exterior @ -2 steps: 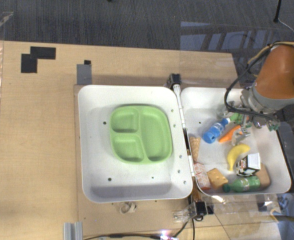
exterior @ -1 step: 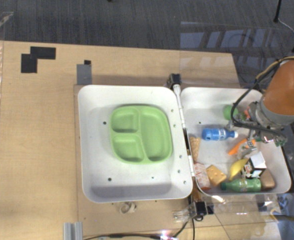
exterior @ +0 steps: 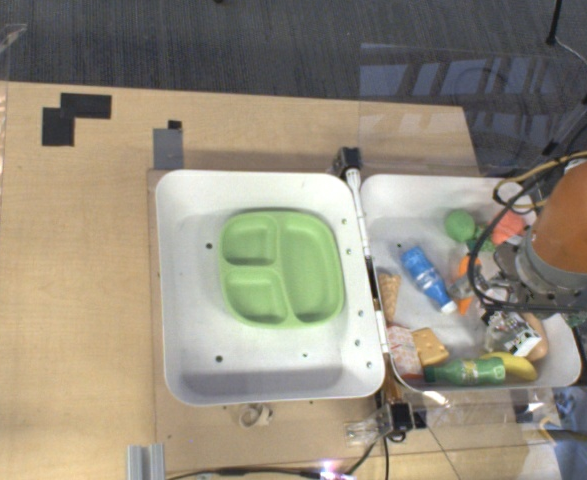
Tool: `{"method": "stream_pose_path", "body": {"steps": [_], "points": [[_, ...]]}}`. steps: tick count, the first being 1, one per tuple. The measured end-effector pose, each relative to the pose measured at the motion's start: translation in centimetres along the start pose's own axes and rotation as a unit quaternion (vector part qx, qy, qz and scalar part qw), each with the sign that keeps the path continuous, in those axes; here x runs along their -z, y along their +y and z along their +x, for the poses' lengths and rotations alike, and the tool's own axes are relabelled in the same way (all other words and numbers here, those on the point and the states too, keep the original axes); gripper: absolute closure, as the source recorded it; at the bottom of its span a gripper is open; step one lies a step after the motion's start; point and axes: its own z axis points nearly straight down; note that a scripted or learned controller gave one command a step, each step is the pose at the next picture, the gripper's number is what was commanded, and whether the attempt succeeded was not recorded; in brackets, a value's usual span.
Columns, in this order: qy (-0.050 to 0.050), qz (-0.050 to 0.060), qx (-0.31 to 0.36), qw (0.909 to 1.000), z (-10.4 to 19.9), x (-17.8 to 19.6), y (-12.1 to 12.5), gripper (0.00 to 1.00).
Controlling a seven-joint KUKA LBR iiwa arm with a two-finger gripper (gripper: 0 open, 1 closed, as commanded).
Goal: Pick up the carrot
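The carrot (exterior: 463, 265) shows as an orange sliver in the right bin (exterior: 413, 203), between the blue bottle (exterior: 426, 278) and the arm (exterior: 571, 230), largely hidden. A green ball (exterior: 460, 225), green bottle (exterior: 468, 371) and banana (exterior: 518, 365) share that bin. The gripper (exterior: 508, 330) hangs low there; I cannot tell its state. The left bin (exterior: 188, 268) holds a green tray (exterior: 278, 268).
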Motion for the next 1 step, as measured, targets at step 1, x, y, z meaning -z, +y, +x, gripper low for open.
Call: {"method": "stream_pose_path", "body": {"steps": [1], "points": [[-0.002,0.003,0.003,1.0000,-0.37,1.25,-0.13,1.00]]}}
